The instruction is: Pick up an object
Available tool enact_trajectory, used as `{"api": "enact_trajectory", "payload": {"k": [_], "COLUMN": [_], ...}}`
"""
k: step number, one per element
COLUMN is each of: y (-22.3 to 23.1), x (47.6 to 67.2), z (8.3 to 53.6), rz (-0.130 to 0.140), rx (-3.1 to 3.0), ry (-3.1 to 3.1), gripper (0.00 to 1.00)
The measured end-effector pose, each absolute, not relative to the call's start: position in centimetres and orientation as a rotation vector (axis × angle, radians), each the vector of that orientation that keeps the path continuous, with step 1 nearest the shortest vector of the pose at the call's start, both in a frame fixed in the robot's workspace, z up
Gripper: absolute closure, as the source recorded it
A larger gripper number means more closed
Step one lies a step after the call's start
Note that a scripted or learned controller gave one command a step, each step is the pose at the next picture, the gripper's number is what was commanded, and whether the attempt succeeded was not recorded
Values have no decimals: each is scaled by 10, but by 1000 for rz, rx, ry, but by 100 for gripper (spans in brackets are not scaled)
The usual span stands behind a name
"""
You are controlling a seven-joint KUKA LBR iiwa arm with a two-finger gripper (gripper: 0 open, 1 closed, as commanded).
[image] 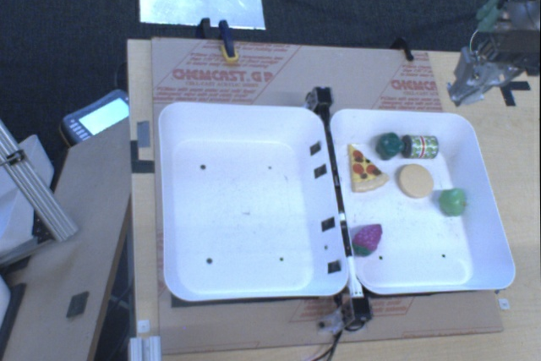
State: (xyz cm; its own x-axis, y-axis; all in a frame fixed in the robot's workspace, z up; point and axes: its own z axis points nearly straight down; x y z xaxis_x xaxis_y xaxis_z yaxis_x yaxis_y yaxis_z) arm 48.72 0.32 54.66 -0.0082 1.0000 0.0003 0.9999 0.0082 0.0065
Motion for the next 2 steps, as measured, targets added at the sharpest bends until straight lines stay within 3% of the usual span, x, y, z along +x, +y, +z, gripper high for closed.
{"api": "enact_trajectory", "payload": {"k": [1,2], "y": [99,179], "x": [486,486], "z": [470,448], "rz": [-4,0], "rx": [2210,2209], "ry": [2237,2236], "gripper": [100,100]}}
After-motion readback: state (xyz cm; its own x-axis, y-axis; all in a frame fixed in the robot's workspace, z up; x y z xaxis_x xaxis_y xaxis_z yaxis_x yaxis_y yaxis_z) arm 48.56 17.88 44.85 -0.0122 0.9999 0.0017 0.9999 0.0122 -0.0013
